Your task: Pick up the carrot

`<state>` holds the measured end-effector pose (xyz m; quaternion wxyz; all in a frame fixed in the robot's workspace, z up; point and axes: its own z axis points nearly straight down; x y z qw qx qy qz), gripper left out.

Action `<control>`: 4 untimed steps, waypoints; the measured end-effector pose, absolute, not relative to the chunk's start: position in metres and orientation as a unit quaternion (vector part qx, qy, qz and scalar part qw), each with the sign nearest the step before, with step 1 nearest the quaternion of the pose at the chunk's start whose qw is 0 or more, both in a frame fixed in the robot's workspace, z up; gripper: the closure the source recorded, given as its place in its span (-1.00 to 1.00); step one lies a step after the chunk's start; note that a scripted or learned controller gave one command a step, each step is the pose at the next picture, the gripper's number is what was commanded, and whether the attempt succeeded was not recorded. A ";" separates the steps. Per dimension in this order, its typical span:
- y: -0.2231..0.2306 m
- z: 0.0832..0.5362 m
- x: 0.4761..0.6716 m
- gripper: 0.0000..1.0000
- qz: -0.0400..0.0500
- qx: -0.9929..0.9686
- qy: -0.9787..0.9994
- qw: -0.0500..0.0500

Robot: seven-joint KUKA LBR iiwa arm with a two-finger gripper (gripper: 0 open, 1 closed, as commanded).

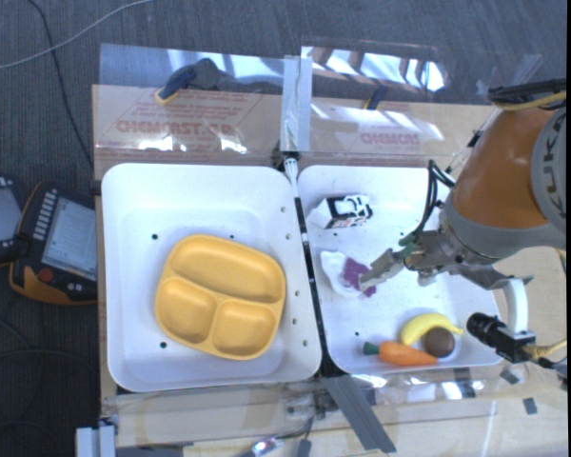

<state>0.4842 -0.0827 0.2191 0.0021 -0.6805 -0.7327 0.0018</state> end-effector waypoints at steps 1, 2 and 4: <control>-0.119 0.167 0.483 -1.00 0.002 -0.694 -0.720 0.002; -0.117 0.174 0.484 1.00 0.003 -0.693 -0.721 0.005; -0.102 0.245 0.485 -1.00 0.002 -0.672 -0.741 0.001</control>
